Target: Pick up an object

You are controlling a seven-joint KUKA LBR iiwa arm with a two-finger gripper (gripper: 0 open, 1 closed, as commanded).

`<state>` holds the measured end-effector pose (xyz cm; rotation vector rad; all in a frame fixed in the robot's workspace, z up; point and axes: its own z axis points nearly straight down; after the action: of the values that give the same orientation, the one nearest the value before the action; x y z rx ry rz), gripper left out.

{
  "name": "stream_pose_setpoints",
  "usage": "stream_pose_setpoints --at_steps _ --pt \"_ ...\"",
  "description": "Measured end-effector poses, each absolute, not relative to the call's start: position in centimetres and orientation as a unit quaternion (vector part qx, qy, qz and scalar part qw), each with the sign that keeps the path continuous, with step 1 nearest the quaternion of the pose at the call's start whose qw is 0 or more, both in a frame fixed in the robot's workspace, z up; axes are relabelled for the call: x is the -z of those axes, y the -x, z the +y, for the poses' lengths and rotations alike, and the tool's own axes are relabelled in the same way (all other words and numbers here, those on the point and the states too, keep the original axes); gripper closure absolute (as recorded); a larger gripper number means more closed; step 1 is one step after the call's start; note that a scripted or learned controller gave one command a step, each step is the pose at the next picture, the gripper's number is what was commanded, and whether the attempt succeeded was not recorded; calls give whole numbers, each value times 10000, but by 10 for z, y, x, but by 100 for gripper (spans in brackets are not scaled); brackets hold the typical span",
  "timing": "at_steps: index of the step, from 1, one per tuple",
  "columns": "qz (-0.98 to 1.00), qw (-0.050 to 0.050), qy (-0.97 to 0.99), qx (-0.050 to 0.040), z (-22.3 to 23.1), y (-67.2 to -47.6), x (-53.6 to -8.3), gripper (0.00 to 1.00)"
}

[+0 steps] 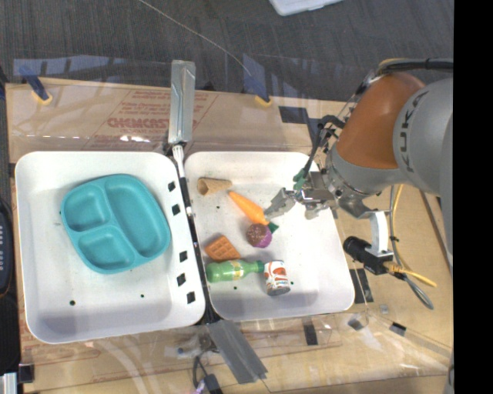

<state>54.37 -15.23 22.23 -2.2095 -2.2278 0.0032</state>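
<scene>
Can (276, 278), red label, writing unreadable

A pale wooden bench (92, 108) fills most of the view under a clear plastic sheet (231, 115) printed with faint red lettering near the far left corner and fixed with blue tape (32, 83) and yellow clips (263, 99). Beyond the bench's far edge lies dark grey ribbed carpet floor (92, 31), crossed by a thin pale cable (192, 35), with a white object (304, 5) cut off at the top. Light is even, with soft glare along the sheet's folds.
</scene>
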Motion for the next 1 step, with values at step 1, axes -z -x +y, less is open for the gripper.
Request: stream_pose_setpoints --at_steps 1 --pt "-7374 54 6755 -34 -106 -598 -139 0"
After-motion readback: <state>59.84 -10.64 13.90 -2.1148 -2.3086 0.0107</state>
